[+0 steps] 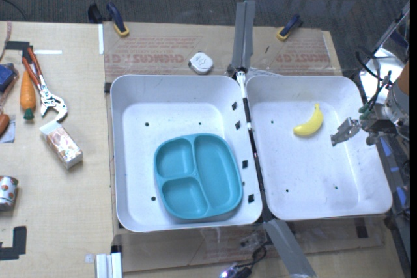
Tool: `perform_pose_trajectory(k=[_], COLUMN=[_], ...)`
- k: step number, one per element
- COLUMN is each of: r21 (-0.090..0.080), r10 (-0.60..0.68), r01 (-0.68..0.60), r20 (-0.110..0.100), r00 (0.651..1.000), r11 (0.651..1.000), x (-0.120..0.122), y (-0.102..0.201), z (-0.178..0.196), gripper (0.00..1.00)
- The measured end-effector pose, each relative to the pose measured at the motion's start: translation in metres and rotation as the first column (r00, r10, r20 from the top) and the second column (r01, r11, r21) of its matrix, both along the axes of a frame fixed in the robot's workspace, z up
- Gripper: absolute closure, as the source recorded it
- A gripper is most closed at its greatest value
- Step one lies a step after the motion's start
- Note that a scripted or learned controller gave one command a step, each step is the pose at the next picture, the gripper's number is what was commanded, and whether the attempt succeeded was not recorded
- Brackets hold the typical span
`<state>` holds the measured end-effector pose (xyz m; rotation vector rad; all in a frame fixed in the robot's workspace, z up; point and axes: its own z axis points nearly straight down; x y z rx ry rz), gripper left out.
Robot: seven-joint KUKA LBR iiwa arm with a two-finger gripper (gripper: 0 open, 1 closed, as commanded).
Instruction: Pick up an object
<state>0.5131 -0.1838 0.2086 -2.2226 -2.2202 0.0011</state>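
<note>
2 shallow white plastic bins sit side by side across the middle of the frame. The left bin (124, 140) holds a teal 3-compartment plastic tray (197, 176), lying flat toward its lower half. The right bin (365, 202) holds a small yellow curved banana (309, 122) in its upper middle, resting on the floor with nothing touching it. The metal two-finger gripper (343, 132) enters from the right edge of the frame and hangs just right of the banana and slightly lower, apart from it. It is small and seen at a slant, so whether its jaws are spread or closed cannot be told; nothing appears to be gripped between them. To judge by this, the task stands at the approach step, with no object lifted yet. The banana looks the likeliest target, being nearest. The next move calls for shifting left and a little toward the top of the frame until the gripper is centred over the fruit's middle, turning to straddle its narrow width, then descending to the bin floor and closing.
</note>
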Motion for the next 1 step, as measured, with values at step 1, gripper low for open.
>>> perform_pose_trajectory(k=[1], r21=[-0.001], r10=[-0.451], r01=[0.451], r20=[-0.001], r00=[0.892], r11=[0.892], x=[0.0560], y=[-0.0015], z=[-0.1169], gripper=[0.00])
